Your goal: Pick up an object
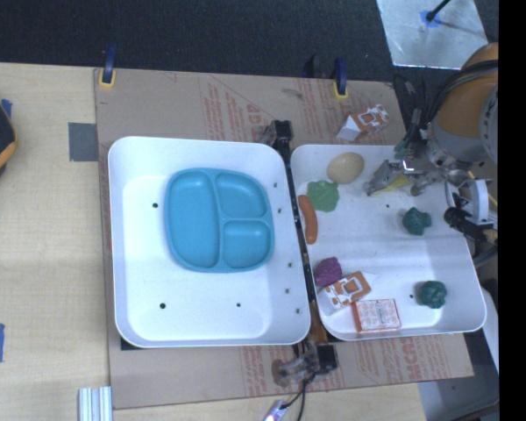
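My gripper [381, 182] hangs over the back of the right bin [394, 253], its metal fingers slightly spread with nothing between them. A beige egg-shaped object [344, 167] lies just to its left. A dark green lump [416, 221] sits just in front and to the right of the fingertips. Along the bin's left side lie a light green leafy piece [323, 195], an orange sausage-shaped item [309, 218] and a purple piece [327, 270]. Near the front are a small orange-and-white carton [346, 289], a pinkish box [377, 314] and another dark green lump [433, 294].
The left bin [140, 296] holds a blue divided plate [219, 219]. A second small carton [364, 123] lies on the cardboard behind the right bin. The arm's orange band [469, 95] stands at the right edge.
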Controlling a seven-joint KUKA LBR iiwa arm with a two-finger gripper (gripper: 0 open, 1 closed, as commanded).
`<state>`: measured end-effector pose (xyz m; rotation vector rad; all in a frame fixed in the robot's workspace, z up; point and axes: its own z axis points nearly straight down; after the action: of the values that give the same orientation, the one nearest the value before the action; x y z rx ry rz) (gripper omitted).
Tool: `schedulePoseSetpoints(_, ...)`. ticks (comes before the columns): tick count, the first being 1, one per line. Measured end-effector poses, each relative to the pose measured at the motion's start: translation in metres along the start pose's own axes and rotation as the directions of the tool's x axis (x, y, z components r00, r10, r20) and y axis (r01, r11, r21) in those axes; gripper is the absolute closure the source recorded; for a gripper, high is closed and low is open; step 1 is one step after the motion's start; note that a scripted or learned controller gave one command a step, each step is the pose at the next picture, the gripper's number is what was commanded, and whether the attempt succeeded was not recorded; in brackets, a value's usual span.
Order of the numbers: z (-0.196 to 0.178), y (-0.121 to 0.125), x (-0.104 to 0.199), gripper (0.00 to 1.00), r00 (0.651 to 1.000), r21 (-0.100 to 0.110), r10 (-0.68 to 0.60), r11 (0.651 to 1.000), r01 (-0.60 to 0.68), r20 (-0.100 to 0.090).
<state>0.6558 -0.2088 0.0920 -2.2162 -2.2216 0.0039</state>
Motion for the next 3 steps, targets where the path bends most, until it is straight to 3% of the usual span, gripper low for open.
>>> schedulePoseSetpoints(1,-0.097,-0.059,0.086,0.00,1.000,-0.002,-0.004,1.000,0.004,0.001)
schedulePoseSetpoints(2,-0.037,-0.041,0.013,0.00,1.000,-0.001,0.000,1.000,0.000,0.003)
schedulePoseSetpoints(3,-0.003,-0.094,-0.003,0.00,1.000,0.000,-0.002,1.000,0.002,0.002)
